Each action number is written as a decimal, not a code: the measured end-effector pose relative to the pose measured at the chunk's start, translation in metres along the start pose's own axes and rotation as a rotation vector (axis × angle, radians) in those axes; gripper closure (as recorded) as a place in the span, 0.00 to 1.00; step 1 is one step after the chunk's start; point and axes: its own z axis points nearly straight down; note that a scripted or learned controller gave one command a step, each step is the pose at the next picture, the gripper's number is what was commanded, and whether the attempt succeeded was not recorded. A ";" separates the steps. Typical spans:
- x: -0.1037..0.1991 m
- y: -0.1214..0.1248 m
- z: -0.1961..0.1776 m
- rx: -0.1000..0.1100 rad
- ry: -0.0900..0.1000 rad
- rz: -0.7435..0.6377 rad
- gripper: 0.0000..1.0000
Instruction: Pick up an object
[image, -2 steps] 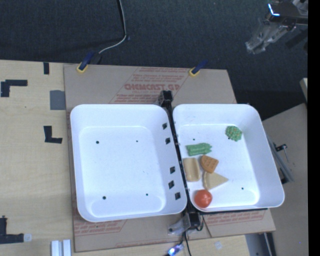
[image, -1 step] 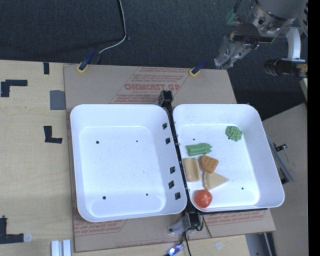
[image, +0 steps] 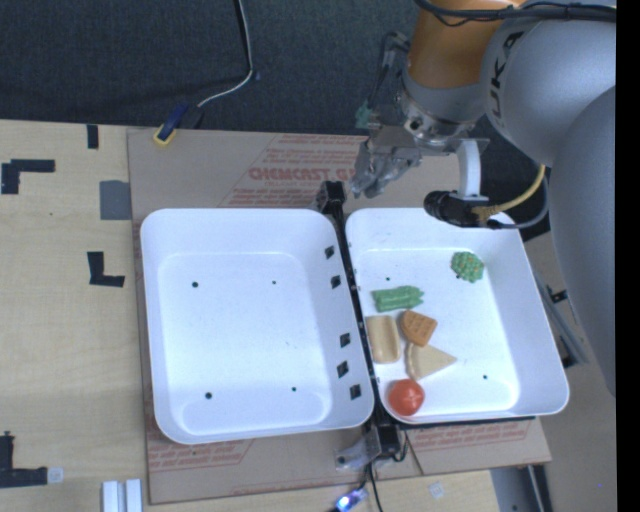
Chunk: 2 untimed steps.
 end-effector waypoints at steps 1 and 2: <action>0.094 0.001 -0.077 -0.023 0.003 -0.006 1.00; 0.030 0.000 -0.160 -0.026 -0.003 0.008 1.00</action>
